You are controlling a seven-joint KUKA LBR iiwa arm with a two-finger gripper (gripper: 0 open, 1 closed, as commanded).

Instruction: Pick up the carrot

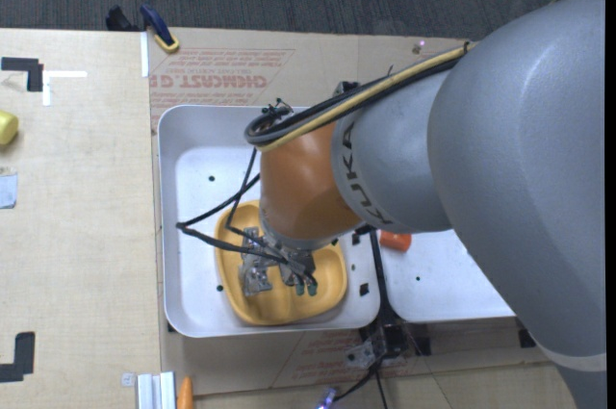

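My own arm [500, 157] takes up the right half of the scene, a broad grey body reaching in from the right, and the letters "KUKA" run sideways in black along its grey housing, just beside the orange band [303, 181]. Black and yellow cables [337, 109] loop over that band and trail down to the left.

Under me the table [72, 234] is pale wood on the left, with a brown cardboard sheet [221, 75] beneath the bins. Red print on the cardboard is upside down from here; I can make out large letters but cannot read them with confidence.

The left bin [178, 205] is white, with its left and upper walls showing and open white floor in its upper left corner. The right bin [452, 287] shows a patch of bare floor below my arm.

A yellow dish-like thing [332, 287] lies in the lower part of the left bin, close to the near wall.

My claw [279, 274] hangs low over that yellow dish, and I cannot tell from here how it is set.

The carrot [395, 241] is a small orange piece in the right bin, near the wall shared with the left bin, partly hidden under my arm and apart from my claw.
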